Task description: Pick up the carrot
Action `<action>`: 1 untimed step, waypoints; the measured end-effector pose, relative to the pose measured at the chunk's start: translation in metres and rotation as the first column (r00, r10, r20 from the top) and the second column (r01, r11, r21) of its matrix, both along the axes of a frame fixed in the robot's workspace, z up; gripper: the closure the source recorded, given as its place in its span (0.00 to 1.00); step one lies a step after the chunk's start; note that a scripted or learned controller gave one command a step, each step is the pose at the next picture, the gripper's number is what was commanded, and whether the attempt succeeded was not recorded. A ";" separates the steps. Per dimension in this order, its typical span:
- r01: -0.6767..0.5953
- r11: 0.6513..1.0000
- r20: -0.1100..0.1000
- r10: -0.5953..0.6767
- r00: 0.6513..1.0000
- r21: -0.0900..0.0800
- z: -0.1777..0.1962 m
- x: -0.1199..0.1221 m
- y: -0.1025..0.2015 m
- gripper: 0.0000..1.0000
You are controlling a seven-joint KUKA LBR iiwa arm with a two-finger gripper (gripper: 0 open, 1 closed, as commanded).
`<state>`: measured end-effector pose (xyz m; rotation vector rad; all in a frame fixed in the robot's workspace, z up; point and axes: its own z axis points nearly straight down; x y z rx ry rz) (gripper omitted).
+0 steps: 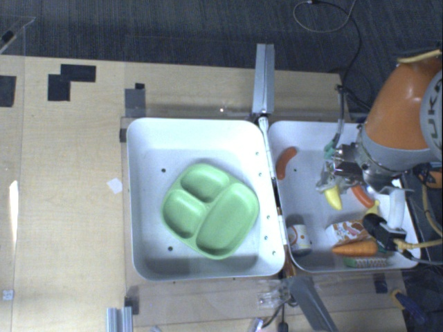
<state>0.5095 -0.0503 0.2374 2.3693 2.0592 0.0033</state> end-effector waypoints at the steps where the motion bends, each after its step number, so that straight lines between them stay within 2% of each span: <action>1: 0.057 0.998 -0.001 -0.057 0.998 0.001 -0.045 0.000 0.089 1.00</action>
